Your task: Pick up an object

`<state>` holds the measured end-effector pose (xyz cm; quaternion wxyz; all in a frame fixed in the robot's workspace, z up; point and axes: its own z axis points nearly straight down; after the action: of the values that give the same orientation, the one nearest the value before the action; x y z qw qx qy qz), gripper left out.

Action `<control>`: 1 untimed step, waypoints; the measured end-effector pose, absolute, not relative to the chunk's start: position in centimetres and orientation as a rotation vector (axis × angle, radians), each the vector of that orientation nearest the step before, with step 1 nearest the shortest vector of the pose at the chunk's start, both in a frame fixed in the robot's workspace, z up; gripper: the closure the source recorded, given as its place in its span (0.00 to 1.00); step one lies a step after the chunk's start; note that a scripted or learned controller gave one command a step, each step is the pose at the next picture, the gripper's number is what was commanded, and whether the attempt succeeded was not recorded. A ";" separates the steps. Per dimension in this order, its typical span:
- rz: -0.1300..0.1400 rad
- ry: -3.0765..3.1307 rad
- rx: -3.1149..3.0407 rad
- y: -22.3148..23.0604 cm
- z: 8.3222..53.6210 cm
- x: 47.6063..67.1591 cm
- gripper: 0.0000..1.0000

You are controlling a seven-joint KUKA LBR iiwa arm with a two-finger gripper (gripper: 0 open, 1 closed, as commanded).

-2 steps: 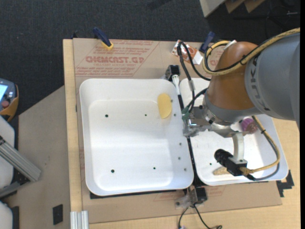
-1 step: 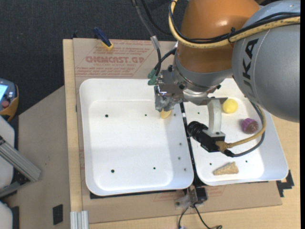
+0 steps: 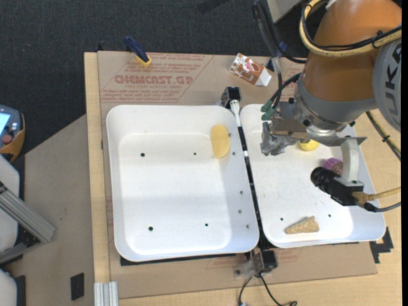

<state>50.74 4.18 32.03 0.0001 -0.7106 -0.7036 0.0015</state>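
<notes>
Hovering over the right bin [image 3: 357, 231], the gripper [image 3: 273, 146] hangs near the divider; whether its fingers are spread or closed cannot be told.

Open white floor lies toward 6 o'clock, down to a tan wedge [image 3: 301, 225]. At 3 o'clock sit a yellow piece [image 3: 309, 146] and purple object [image 3: 332, 166]. A yellow oval [image 3: 220, 141] rests in the left bin [image 3: 127, 190], on the cardboard-topped counter [image 3: 159, 81].

Fixed overhead camera slants down on both bins [image 3: 121, 171].
</notes>
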 end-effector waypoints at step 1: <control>-0.031 -2.238 -2.217 12.8 52.1 48.6 1.00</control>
<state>48.55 12.76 52.10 -0.0042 -0.7038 -0.7103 -0.0100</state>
